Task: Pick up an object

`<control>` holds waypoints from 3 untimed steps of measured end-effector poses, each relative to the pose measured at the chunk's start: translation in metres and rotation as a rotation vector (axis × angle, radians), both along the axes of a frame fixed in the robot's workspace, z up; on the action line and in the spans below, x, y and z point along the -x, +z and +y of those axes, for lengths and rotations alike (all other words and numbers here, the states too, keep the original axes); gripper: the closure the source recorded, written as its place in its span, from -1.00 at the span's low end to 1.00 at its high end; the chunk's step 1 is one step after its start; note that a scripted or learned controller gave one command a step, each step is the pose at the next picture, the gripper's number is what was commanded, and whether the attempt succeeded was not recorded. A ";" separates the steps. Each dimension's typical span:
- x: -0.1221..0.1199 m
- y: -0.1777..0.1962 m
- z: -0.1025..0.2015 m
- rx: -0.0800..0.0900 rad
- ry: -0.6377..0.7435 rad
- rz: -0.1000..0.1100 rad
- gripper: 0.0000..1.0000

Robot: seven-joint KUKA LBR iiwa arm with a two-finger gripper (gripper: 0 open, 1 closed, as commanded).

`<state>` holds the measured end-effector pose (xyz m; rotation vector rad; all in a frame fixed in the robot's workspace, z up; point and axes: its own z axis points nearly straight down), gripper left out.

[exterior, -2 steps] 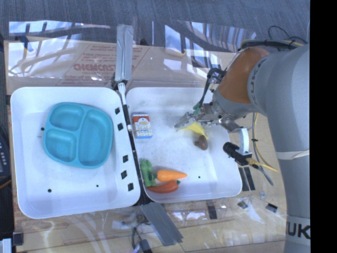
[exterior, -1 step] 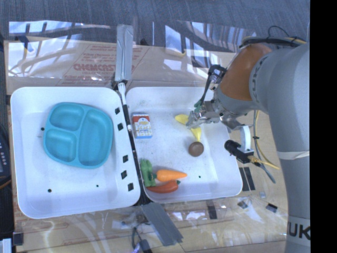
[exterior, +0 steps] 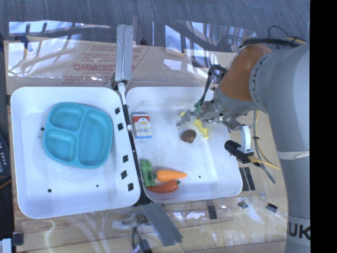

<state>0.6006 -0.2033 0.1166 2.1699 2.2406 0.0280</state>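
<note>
A: Camera view, right of centre: the gripper (exterior: 189, 119) sits low in the right bin (exterior: 224, 175), over a yellow piece (exterior: 201, 129), a brown round object (exterior: 188, 136) just below it

B: Claw apart or together?

A: Cannot tell. The brown one looks light, hard, likely to roll; I'd pinch across its middle. A carrot (exterior: 169, 175) lies lower centre

My arm (exterior: 279, 104) is grey with an orange band (exterior: 239, 80). Both bins (exterior: 31, 194) are white. The plate (exterior: 79, 134) is light blue. I see an orange carrot (exterior: 169, 175) with a green top, a red pepper (exterior: 164, 187), a brown ball (exterior: 188, 136), a yellow thing (exterior: 201, 129) and a small red, white and blue box (exterior: 141, 125).
</note>
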 end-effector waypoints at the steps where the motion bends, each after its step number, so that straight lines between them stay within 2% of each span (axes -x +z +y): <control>1: -0.013 -0.017 0.004 -0.015 -0.057 0.017 -1.00; 2: -0.013 -0.008 0.002 -0.009 -0.054 0.019 1.00; 3: -0.013 -0.007 0.003 -0.012 -0.052 0.019 -1.00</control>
